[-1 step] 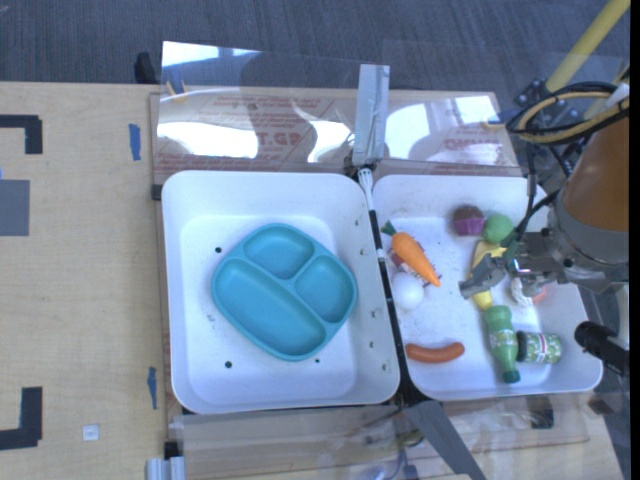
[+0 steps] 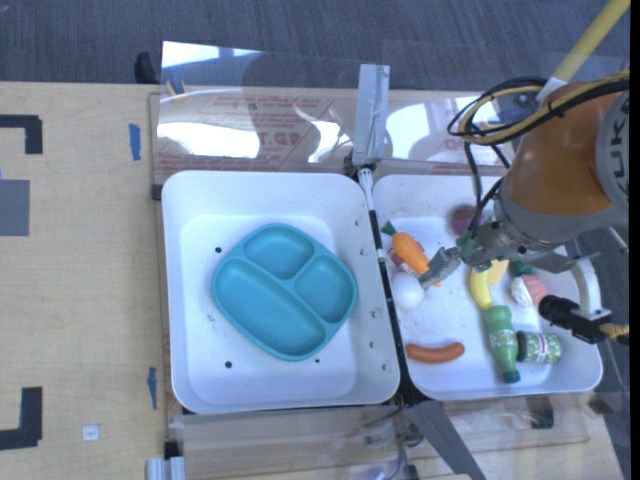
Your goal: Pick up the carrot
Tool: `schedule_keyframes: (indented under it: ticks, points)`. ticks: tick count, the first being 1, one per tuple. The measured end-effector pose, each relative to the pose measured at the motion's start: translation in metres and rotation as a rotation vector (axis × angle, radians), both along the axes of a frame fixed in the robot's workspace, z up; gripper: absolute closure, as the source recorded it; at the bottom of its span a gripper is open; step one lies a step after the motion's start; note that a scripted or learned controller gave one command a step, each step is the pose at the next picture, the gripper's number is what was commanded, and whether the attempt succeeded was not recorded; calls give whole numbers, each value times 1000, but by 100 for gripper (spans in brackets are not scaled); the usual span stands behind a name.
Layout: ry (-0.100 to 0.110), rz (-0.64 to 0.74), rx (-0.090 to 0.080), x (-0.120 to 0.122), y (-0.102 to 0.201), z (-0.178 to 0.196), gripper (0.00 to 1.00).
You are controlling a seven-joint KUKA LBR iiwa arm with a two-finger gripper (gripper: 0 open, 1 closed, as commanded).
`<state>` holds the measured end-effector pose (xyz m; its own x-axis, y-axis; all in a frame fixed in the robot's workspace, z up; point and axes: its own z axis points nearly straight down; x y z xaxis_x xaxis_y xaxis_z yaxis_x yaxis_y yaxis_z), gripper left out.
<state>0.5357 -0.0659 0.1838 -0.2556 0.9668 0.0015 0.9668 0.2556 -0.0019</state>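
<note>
The carrot (image 2: 408, 251), orange with a green top, lies in the right bin (image 2: 580, 373) near its left wall, tilted with the green end toward the back. My gripper (image 2: 443, 265) hangs low just to the right of the carrot, reaching in from the grey arm with the orange band (image 2: 558, 163). The carrot rests on the bin floor beside the gripper's tip, and I cannot see it held.
A white egg (image 2: 408, 291) lies just in front of the carrot and a red sausage (image 2: 435, 351) nearer the front. A banana (image 2: 483, 283), green bottles (image 2: 503, 340) and a pink-white item (image 2: 527, 290) crowd the right side. The left bin (image 2: 190, 268) holds a blue divided plate (image 2: 285, 288).
</note>
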Motion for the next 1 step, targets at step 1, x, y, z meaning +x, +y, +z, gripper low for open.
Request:
schedule_keyframes:
  ticks: [1]
  points:
    - [-15, -73, -3, 49, -32, -83, 0]
